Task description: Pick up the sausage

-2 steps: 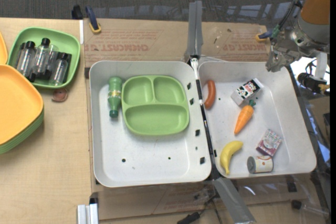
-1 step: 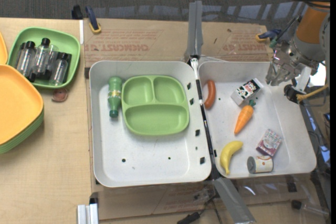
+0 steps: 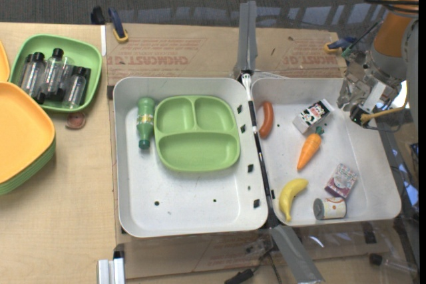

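Starting at the far left of the bench (image 3: 66,209): passing a stack of orange plates (image 3: 23,136) and a green tray (image 3: 83,53) carrying small bottles (image 3: 53,76). Moving into the left bin (image 3: 186,206): noting a green bottle (image 3: 144,122) lying just beside a green divided plate (image 3: 196,132).

Crossing the divider into the right bin (image 3: 376,169) and finding the sausage (image 3: 265,119) at once, lying close against that bin's left wall in its far half, apart from the other things. Reading its long axis as running near-to-far, roughly along the wall.

Continuing rightward: passing a black-and-white carton (image 3: 314,115) touching the top end of a carrot (image 3: 308,151), then a banana (image 3: 291,196), a small can (image 3: 330,209) and a clear packet (image 3: 341,181) nearer the front.

Arriving last at the gripper (image 3: 356,102), hovering over the right bin's far right side, with nothing seen in its grasp; being unable to tell whether released or clenched.

Judging the coming move as a run leftward across the bin's width, at about the same depth, passing over the carton, then closing across the sausage's short side, with little room on the wall side.
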Robot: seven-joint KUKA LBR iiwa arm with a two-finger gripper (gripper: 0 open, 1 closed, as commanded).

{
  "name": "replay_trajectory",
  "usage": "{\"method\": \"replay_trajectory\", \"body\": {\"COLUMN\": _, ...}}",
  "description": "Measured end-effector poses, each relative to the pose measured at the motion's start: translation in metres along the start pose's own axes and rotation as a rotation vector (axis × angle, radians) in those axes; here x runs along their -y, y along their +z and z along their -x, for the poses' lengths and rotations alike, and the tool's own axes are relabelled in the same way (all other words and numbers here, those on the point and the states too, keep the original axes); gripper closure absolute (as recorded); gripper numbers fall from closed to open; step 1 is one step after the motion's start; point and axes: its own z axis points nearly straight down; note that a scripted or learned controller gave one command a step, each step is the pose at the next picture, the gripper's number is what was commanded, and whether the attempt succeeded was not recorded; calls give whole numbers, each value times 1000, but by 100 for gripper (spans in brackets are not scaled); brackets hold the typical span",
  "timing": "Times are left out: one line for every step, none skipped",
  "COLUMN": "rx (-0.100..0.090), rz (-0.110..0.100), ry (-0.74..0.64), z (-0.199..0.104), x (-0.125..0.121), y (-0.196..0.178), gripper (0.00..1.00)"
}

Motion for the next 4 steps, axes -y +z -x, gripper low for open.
{"method": "replay_trajectory", "body": {"rx": 0, "rz": 0, "ry": -103, "z": 14, "x": 17, "y": 14, "gripper": 100}}
{"method": "replay_trajectory", "body": {"rx": 0, "rz": 0, "ry": -67, "z": 38, "x": 50, "y": 31, "gripper": 100}}
{"method": "replay_trajectory", "body": {"rx": -1, "rz": -1, "ry": -80, "z": 73, "x": 111, "y": 26, "gripper": 100}}
{"method": "replay_trajectory", "body": {"rx": 0, "rz": -1, "ry": -97, "z": 52, "x": 146, "y": 31, "gripper": 100}}
